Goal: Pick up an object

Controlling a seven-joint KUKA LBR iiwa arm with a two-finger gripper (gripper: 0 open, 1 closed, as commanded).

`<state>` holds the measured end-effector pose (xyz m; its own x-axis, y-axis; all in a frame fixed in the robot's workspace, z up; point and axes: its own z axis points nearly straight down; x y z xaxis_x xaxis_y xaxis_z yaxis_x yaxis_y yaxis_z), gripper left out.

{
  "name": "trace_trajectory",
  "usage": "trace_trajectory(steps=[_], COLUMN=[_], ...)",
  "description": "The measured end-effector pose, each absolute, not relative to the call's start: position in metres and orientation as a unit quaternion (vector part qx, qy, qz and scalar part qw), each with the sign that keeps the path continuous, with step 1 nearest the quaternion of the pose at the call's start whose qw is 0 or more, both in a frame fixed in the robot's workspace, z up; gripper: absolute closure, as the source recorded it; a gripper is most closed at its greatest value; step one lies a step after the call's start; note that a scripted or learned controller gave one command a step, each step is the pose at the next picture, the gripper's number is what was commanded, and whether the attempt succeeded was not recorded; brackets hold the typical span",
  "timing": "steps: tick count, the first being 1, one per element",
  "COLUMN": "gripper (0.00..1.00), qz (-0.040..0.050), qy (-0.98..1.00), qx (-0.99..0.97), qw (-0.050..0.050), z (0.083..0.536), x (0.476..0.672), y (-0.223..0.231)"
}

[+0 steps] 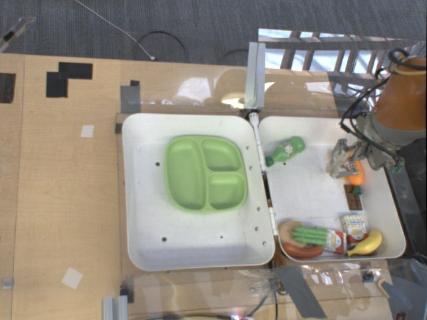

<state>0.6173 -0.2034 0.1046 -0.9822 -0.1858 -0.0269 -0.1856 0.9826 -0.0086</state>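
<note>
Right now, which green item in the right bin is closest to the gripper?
The green bottle lying on its side near the divider, level with the gripper. The green bean bundle sits farther off, in the front pile beside the yellow banana.

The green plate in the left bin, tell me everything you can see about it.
The green plate is a light green divided tray, plastic by its look, with rounded corners and three compartments: one long one on its left and two smaller ones stacked on its right. It lies flat and right way up on the floor of the left white bin, roughly in the middle and turned slightly off the bin's edges. Nothing lies in its compartments, and it touches nothing besides the bin floor.
</note>
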Motion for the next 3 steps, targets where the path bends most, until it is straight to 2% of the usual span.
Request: trace_trajectory(steps=[1,2,3], gripper=[0.00,0.00,1.00], qz=[-0.0028,-0.0010,-0.0031], qy=[0.996,0.996,0.996], qx=[-0.093,-0.086,-0.088], qw=[0.013,0.006,0.014], z=[0.104,0.088,0.105], x=[0.617,0.616,0.621], y=[-0.203,-0.205,-0.205])
